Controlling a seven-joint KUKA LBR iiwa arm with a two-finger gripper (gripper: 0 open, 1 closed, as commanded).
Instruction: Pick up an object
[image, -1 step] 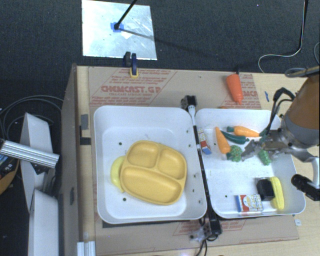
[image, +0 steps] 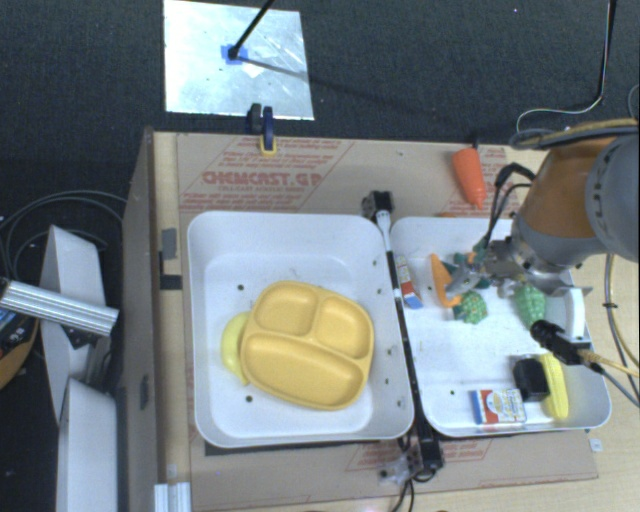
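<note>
The gripper (image: 470, 275) sits low in the right bin (image: 440, 400), right of frame centre, among an orange carrot-shaped toy (image: 440, 277) and a green broccoli-like toy (image: 472, 308); whether it grips anything cannot be told. Another green toy (image: 530, 302) lies just right. A yellow divided tray (image: 305, 345) fills the left bin (image: 215, 300). A small carton (image: 498, 406) lies at lower right.
</note>
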